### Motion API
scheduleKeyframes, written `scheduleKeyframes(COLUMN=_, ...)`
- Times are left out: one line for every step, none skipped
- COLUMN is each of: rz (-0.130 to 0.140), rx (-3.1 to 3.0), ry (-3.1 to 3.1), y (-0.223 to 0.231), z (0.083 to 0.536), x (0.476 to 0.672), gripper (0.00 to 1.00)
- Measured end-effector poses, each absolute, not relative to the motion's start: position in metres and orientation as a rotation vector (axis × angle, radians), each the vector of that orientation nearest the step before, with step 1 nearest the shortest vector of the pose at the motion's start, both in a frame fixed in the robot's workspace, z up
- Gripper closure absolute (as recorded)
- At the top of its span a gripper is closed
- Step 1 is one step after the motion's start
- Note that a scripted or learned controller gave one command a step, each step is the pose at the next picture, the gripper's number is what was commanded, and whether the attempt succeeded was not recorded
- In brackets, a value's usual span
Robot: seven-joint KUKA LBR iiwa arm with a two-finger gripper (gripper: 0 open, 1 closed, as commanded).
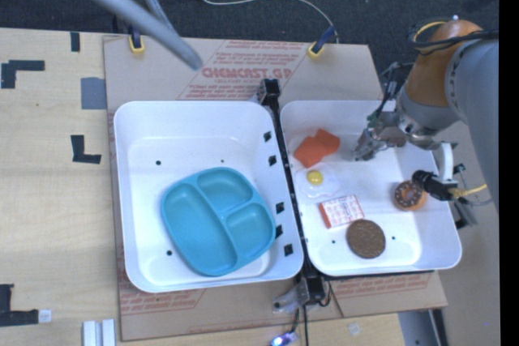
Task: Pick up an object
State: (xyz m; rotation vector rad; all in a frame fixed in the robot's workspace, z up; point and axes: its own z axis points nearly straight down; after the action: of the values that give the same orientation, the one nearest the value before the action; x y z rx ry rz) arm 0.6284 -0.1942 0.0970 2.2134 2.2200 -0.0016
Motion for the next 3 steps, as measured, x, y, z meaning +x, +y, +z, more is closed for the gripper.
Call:
scheduleKeyframes(rz=0.003, rx=2.217, ry=2.220, y=-0.195, z=0.160, x=0.626, gripper=1.00)
scheduleKeyframes(rz=0.003, rx=2.216, ry=2.221, y=-0.195, z=0.205, x=0.627, gripper=1.00)
scheduleKeyframes(rz=0.000, rx=2.216, ry=2.227, y=-0.149, z=0.215, x=0.624, gripper=1.00)
